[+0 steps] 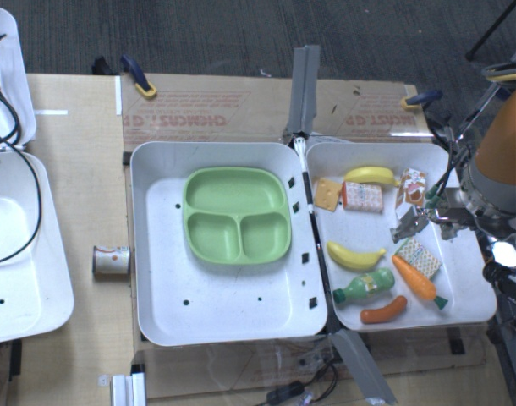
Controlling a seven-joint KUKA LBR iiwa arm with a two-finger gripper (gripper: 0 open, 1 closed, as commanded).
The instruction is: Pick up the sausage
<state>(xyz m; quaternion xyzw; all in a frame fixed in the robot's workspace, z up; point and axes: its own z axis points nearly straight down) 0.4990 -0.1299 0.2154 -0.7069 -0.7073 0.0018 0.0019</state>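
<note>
Red printing is running across the cardboard sheet (266,108) behind the two bins, but it is lying upside down to the camera and is too faint to read with any confidence. A small packet (362,196) in the right bin (474,307) is showing a red and white face, and a taller wrapper (412,188) beside it is carrying print too small to make out. A small can (112,260) is lying on its side on the bench, left of the left bin (156,311), its label unreadable.

The arm (503,155) is reaching in from the right and is being cut off by the frame edge. The gripper (414,223) is hanging over the right bin, above a checkered packet (419,257); its fingers are blurring into a tangle of metal and cable, so whether they are spread or closed I cannot tell, and nothing is showing between them.

The sausage (383,310) is lying near the front edge of the right bin, just below a green bottle (364,287) and beside a carrot (415,279), well apart from the gripper. A green divided plate (238,216) is sitting in the left bin.
</note>
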